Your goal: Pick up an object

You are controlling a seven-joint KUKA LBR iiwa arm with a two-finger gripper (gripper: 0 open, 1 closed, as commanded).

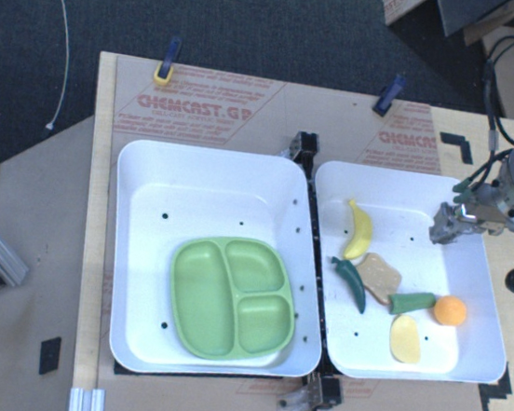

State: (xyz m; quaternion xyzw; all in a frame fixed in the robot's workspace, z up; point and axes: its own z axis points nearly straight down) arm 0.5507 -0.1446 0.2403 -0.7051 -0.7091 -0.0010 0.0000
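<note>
The approach step is in hand: the jaws (446,225), state impossible to tell, hover beyond the small round orange fruit (450,311); descending over it comes next.

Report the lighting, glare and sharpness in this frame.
Camera view: even, soft light, faint shadows beside the banana and green tray; no strong glare on the right bin; toys sharp, gripper slightly soft.

Both white bins (141,232) appeared smooth, glossy plastic, the green divided plate (231,297) matt plastic, the bench board (121,97) printed brown cardboard-like sheet, with metallic grey gripper (444,225) at three o'clock.
</note>
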